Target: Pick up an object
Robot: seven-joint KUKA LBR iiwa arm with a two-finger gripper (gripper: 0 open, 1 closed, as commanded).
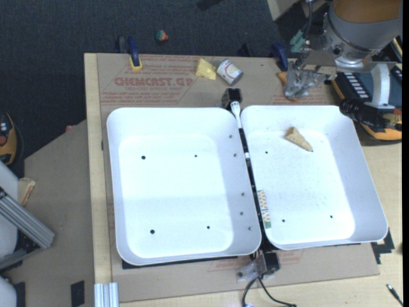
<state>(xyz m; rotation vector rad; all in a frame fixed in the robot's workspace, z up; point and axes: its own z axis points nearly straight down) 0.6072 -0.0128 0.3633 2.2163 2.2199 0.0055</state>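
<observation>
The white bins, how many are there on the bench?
2. The left bin and the right bin sit side by side, touching along the middle. A small tan wedge-shaped piece lies in the right one, near its far edge.

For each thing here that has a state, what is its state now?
Gripper: above the bench behind the right bin, holding nothing.
Tan piece: lying flat in the right bin, near its back, untouched.
Yellow piece: lying on the bench behind the left bin.
</observation>
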